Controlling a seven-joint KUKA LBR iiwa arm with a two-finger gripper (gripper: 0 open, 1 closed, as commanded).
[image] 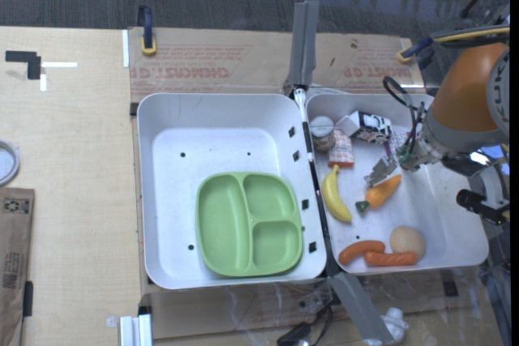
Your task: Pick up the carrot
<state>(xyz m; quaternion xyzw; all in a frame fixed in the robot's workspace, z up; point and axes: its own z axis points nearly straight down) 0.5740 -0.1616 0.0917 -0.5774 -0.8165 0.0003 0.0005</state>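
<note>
The carrot lies tilted in the right bin, a short orange piece with a dark green stub at its lower-left end, and everything else is easiest placed from it. Just above its upper end the gripper reaches in from the right; its metal fingers are a small grey tangle against the white floor, and whether they are apart or closed cannot be made out, nor is it clear that they touch the carrot at all. Behind them the arm, with its orange band, covers the bin's upper-right corner and runs off the right edge. Left of the carrot, near but apart, a banana lies roughly upright along the bin's left wall. Above and left of the carrot sit a small round can and a reddish packet, their labels too small to read; above it lies a white carton with dark print, partly mixed up with black cable. Below the carrot, near the bin's lower wall, two orange-red sausages lie together, with a pale round ball just to their right. Well left of the carrot, in the left bin, rests a green divided plate.
</note>
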